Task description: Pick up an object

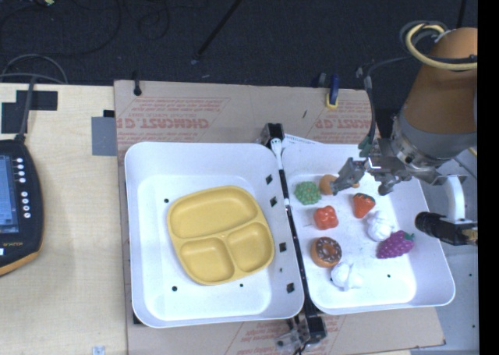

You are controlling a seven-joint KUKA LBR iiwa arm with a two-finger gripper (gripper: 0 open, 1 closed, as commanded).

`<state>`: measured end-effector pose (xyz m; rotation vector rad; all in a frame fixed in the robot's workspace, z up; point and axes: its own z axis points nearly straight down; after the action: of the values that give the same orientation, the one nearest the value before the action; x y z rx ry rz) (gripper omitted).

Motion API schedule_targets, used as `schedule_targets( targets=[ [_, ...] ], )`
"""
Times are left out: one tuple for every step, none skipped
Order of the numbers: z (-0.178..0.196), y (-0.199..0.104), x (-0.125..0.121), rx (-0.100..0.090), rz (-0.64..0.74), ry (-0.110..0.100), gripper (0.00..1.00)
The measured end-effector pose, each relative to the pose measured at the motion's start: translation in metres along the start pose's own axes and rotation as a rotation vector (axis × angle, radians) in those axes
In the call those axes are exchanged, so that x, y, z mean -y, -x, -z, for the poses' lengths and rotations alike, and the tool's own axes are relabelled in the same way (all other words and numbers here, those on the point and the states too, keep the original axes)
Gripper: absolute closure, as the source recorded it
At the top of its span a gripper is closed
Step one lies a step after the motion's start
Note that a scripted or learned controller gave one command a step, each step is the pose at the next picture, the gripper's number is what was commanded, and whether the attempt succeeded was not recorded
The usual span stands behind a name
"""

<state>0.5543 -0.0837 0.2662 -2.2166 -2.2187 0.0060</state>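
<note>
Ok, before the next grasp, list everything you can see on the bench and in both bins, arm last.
Left bin: 1, white, left of centre.
Tray: 1, yellow, three compartments, in the left bin.
Right bin: 1, white, beside the left bin.
Green item: 1, right bin, upper left.
Orange-brown item: 1, next to the green item.
Red pepper: 1, right bin, middle.
Strawberry: 1, red, under the fingers.
Donut: 1, brown.
White items: 2.
Grapes: 1 bunch, purple.
Pendant: 1, black and orange, far left.
Arm: 1, orange and grey, from the right.
Gripper: 1, over the right bin.
</note>
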Motion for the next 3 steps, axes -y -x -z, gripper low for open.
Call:
schedule_targets(
  targets=[
    [-0.086,-0.059,-0.004,-0.002,0.004,-0.009,0.0],
    [0.002,-0.1,0.054,-0.001,0.003,0.005,0.0],
    [0.006,-0.097,0.054,0.001,-0.002,-0.007,1.0]
  ],
)
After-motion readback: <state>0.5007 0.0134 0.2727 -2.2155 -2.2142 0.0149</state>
